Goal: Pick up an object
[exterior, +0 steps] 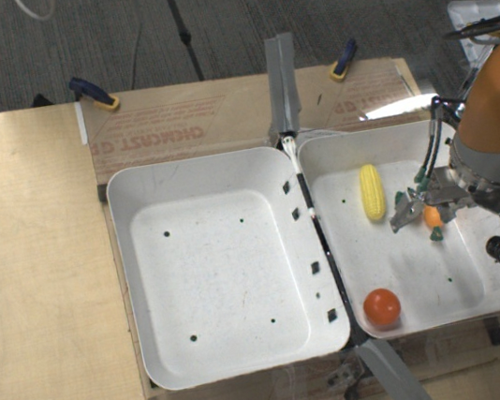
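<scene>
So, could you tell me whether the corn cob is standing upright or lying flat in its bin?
Lying flat. The corn cob rests lengthwise on the floor of the right bin, its full yellow side visible from above.

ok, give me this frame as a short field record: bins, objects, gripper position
left bin: white, shallow, no loose objects visible
right bin: white, shallow, holds three items
corn cob: yellow, lying lengthwise in the upper middle of the right bin
red ball: round, near the right bin's front edge
small orange item: right beside the gripper, too small to identify
gripper: over the right bin, just right of the corn cob, between it and the small orange item
grasp: nothing seen between the fingers
arm: enters from the right
</scene>
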Controlling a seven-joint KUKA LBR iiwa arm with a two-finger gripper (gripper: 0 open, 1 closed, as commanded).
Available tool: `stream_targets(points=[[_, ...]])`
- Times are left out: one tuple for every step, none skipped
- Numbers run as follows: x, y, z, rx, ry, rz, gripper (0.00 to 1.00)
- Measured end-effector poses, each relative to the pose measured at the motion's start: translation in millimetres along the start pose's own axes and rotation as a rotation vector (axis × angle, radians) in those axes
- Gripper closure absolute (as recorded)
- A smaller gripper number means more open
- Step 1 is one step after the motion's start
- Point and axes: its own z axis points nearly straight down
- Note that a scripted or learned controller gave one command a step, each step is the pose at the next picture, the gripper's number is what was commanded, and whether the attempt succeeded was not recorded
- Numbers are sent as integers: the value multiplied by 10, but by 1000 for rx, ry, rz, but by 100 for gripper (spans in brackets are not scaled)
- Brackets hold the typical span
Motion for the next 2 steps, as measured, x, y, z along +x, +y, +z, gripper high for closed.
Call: stream_targets(points=[[-574, 633, -181, -2, -1, -147, 0], [-283, 166, 682, 1, 1, 19, 0]])
